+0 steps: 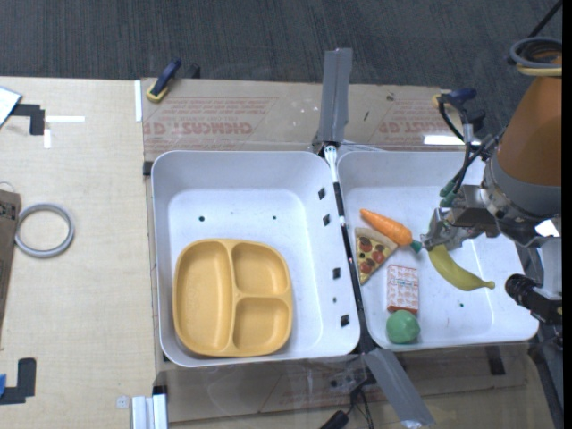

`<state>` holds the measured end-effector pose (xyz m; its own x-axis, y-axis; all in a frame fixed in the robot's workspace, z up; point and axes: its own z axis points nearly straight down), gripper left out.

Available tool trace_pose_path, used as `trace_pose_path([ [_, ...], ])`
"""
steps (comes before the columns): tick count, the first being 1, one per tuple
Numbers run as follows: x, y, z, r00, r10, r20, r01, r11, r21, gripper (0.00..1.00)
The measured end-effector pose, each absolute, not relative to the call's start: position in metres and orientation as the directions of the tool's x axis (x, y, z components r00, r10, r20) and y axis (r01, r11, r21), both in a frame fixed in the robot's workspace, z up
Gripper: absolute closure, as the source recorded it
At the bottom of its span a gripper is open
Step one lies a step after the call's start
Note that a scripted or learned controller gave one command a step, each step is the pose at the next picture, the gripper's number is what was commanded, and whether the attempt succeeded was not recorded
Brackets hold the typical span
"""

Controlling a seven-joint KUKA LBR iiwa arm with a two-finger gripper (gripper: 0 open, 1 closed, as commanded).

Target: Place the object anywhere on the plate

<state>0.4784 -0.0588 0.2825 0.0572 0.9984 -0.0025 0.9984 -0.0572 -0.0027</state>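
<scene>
A yellow divided plate (pixel 204 295) lies in the left bin (pixel 241 186), toward its front. The right bin (pixel 393 181) holds an orange carrot (pixel 386 226), a toy pizza slice (pixel 370 254), a red and white packet (pixel 402 287), a green ball (pixel 402 327) and a yellow banana (pixel 458 271). My gripper (pixel 436 237) is low in the right bin, directly over the banana's upper left end and just right of the carrot's tip. The arm's wrist hides the bin's right side.
A roll of tape (pixel 41 230) lies on the wooden bench at the far left. A blue and yellow clamp (pixel 164 79) sits behind the left bin. A grey divider strip (pixel 336 96) runs between the bins.
</scene>
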Motion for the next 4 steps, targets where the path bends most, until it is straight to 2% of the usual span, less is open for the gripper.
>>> trace_pose_path([
  [1,0.478,-0.059,0.283,0.058,0.998,-0.002,0.998,-0.058,-0.003,0.0],
  [2,0.477,-0.077,0.252,-0.059,0.998,-0.001,0.998,0.059,-0.004,0.0],
  [3,0.572,-0.045,0.236,-0.004,1.0,-0.002,1.0,0.004,-0.003,0.0],
  [4,0.654,0.0,0.3,-0.315,0.949,-0.003,0.949,0.315,0.0,0.0],
])
